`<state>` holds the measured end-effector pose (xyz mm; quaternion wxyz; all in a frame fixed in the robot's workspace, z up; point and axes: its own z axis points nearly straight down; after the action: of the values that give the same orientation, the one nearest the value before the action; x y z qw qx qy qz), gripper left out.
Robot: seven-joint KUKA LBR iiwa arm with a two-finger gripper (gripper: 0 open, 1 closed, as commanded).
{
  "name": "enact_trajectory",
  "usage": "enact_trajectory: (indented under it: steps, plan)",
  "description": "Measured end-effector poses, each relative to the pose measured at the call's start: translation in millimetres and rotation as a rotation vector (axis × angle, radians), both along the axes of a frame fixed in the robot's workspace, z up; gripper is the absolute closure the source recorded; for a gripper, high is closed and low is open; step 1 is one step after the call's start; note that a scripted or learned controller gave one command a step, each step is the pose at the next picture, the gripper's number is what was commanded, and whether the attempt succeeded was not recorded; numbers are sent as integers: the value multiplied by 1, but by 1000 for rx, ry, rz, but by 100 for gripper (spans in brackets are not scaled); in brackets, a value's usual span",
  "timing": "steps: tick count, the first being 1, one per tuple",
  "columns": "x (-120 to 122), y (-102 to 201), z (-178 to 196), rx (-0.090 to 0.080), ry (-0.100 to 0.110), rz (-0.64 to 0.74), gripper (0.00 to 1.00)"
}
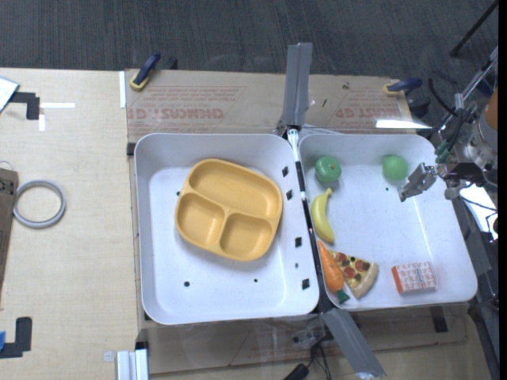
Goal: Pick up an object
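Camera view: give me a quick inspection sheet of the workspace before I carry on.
Surface: wooden bench bearing left bin and right bin.
Job's things: right bin holds two green fruits, banana, carrot, pizza slice, red box.
Clutter: yellow divided plate in left bin; tape roll on bench.
Grippers: tool over right bin's right side, holding nothing.
Cables: bundle at the arm.
Surroundings: dark carpet.

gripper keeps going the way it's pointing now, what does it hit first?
Probably the bare floor of the right bin. The gripper points down and leftward, just right of the round green fruit, which it looks set to miss, though depth is unclear.
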<state>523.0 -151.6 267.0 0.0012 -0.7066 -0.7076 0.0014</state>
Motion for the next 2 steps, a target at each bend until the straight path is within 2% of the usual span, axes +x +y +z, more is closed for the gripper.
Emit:
enact_trajectory:
  steps: [1,2]
  plan:
    - [76,-12,-114,0,-2,124,0]
    - [128,-53,-175,-2,-5,254,0]
